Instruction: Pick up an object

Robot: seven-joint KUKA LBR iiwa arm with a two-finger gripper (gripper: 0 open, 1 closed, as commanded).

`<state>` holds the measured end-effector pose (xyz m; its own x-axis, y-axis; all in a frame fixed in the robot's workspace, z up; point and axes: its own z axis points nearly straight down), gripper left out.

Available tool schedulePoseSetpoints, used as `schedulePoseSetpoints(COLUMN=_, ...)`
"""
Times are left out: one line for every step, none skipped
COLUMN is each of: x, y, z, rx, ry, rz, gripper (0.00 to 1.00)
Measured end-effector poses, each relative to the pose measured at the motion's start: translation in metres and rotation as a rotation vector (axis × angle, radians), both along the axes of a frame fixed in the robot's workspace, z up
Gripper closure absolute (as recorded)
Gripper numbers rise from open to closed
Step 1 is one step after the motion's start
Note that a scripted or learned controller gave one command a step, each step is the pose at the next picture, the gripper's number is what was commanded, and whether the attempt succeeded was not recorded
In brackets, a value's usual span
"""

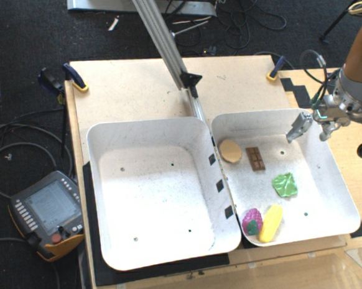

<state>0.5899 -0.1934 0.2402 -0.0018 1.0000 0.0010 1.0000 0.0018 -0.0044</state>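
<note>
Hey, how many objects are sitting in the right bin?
5: cookie top left, chocolate beside it, lettuce mid-right, grapes and corn at the front.

Grey arm (356, 77) at right, jaws spread wide, empty

Right bin (334, 185): gripper (311, 129) w/ fingers apart over its far right rim, nothing btwn. Inside: cookie (231, 151), chocolate (255, 158), lettuce (285, 185), banana (270, 223), grapes (252, 220).
</note>
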Motion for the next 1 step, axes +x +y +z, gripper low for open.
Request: schedulePoseSetpoints(x=0.0005, y=0.0002, z=0.0022, rx=-0.001, ry=-0.003, rz=0.001, gripper=0.00)
